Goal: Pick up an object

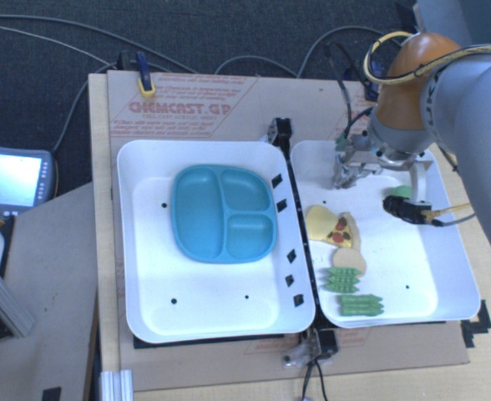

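The gripper (pixel 346 176) is hovering at upper right, its grasp unreadable; the left bin (pixel 137 249) is holding a blue tray (pixel 224 214).

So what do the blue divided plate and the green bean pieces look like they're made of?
Blue divided plate: likely moulded plastic, with a smooth, even colour and soft sheen. Green bean pieces: probably toy plastic or rubber, with uniform bright green and ridged surfaces, though it is hard to tell at this size.
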`<state>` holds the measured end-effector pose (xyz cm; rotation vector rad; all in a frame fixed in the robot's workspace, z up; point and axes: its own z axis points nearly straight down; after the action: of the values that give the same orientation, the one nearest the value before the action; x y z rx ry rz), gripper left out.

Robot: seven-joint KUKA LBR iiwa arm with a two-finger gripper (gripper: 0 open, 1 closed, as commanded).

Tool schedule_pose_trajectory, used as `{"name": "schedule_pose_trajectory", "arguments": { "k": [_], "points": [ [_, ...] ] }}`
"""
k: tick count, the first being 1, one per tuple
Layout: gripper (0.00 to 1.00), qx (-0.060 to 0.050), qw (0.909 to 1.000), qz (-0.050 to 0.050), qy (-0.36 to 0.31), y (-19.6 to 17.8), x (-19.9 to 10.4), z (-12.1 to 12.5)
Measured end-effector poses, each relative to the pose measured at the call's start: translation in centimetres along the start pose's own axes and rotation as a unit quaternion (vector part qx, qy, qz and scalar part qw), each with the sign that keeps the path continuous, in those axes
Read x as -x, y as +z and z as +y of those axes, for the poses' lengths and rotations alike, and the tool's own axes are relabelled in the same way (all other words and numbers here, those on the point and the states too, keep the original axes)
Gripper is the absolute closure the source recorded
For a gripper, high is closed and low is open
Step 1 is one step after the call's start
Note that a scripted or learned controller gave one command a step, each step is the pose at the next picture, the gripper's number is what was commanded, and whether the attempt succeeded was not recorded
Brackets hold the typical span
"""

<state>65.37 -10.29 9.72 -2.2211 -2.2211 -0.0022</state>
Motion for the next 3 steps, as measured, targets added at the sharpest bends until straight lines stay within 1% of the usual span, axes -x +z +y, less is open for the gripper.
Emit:
{"name": "schedule_pose_trajectory", "arguments": {
  "k": [1, 2, 3],
  "points": [
    [1.0, 0.002, 1.0, -0.001, -0.001, -4.4, -0.2, 0.4],
    [1.0, 0.003, 1.0, -0.001, 0.0, -10.8, 0.3, 0.2],
    [1.0, 0.003, 1.0, -0.001, -0.001, -15.4, 0.2, 0.4]
  ]
}}
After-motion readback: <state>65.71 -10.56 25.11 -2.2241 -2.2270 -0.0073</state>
